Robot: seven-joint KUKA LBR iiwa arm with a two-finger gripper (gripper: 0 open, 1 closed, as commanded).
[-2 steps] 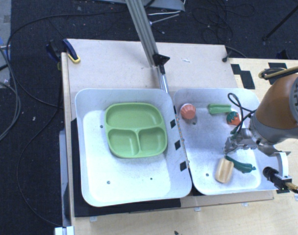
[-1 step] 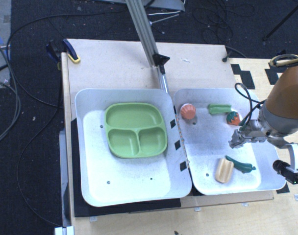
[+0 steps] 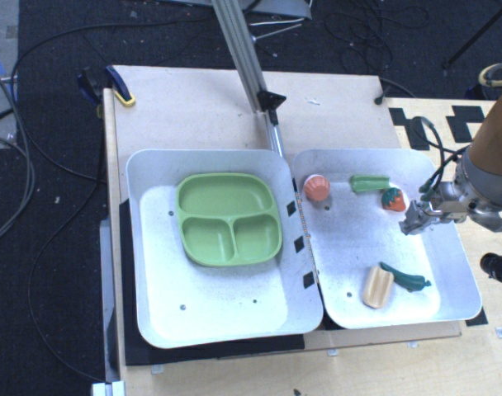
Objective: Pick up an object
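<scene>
Objects sit in the right bin [image 3: 449, 299]: orange-pink ball [image 3: 317, 188] at 10 o'clock, green piece [image 3: 369, 185] at 12, red-and-green toy [image 3: 392, 199] at 1, tan cylinder [image 3: 378, 287] at 6 touching a dark green piece [image 3: 406, 280] beside it. My gripper [image 3: 418, 219] hangs at the bin's 3 o'clock side, just below the red-and-green toy, nothing between the fingers; can't tell how wide they are. Left bin [image 3: 152, 304] carries a green divided tray [image 3: 230, 219].

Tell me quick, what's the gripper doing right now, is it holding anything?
Gripper: above the right bin, beside the red and green toy; nothing visible between its fingers, and open or closed cannot be told.
</scene>
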